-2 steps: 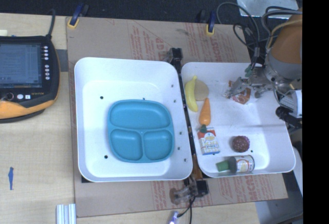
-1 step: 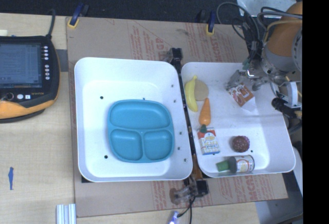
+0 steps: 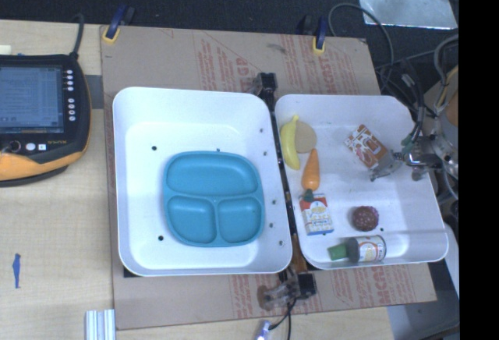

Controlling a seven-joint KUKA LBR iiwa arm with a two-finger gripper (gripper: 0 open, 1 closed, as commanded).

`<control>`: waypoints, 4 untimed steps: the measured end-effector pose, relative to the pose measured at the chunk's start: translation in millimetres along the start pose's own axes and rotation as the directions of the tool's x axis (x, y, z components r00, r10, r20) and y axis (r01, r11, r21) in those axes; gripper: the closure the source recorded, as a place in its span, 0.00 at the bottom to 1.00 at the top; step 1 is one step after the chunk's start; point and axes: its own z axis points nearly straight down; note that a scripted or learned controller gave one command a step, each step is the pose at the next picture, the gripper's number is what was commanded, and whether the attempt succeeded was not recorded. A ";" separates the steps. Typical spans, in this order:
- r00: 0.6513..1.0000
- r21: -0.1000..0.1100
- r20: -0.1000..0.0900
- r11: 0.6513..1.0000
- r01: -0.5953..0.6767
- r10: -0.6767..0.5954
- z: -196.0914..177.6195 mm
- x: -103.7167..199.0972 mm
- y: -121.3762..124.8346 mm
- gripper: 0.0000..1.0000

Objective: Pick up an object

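**Claw poised by the snack packet**

Claw [image 3: 384,169] hangs over the right bin [image 3: 405,249], fingertips just below and right of the red-and-white snack packet [image 3: 365,145], the nearest thing; the packet's long axis slants from upper left to lower right; finger spread is too small and blurred to tell; the arm is cut off at the right.
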 end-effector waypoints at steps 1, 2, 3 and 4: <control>1.000 0.002 0.000 1.000 0.002 -0.002 66.3 0.6 57.2 0.00; 1.000 -0.001 -0.002 1.000 0.000 0.000 64.9 0.4 106.7 0.00; 1.000 -0.003 -0.002 1.000 0.001 -0.001 -36.1 69.7 123.0 0.00; 1.000 0.003 0.001 1.000 0.000 0.000 9.3 39.0 48.3 0.00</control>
